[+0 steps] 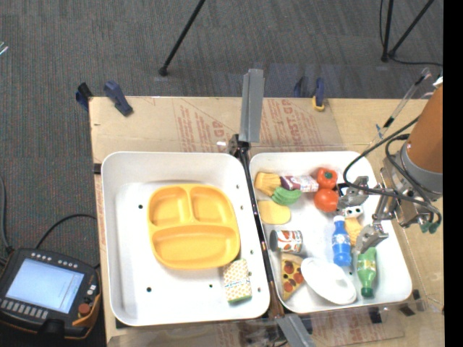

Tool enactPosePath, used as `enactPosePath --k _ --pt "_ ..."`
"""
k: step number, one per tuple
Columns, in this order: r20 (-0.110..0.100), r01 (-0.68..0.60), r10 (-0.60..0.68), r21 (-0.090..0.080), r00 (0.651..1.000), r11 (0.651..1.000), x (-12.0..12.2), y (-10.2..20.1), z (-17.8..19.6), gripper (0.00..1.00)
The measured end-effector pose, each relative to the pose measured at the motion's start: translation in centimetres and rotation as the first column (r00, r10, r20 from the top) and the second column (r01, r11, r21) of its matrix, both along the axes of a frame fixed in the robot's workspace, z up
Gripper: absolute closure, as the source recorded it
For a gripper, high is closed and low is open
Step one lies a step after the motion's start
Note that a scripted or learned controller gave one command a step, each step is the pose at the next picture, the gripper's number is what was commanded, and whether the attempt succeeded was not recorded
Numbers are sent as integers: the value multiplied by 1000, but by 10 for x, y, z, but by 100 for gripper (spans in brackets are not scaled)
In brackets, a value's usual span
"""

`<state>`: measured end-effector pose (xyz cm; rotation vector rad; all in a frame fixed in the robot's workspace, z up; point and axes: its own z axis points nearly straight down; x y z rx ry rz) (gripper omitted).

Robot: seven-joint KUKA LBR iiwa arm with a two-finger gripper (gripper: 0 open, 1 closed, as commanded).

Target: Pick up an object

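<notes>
My gripper hangs low over the right bin, near its right side, with the fingers spread open. One finger points toward a red tomato; the other sits just above a green bottle. Between them lie a small white-and-black piece and a yellow item, both resting on the bin floor. A blue bottle stands just left of the lower finger. Nothing is gripped.
The right bin also holds a second tomato, a white bowl, a pizza slice, a can, and yellow and green toy foods. The left bin holds a yellow divided plate and a patterned block.
</notes>
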<state>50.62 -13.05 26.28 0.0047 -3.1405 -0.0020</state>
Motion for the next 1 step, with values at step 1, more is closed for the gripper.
enactPosePath --k 1 --pt "6 -11 11 1 1000 1000 22 -22 -129 0"
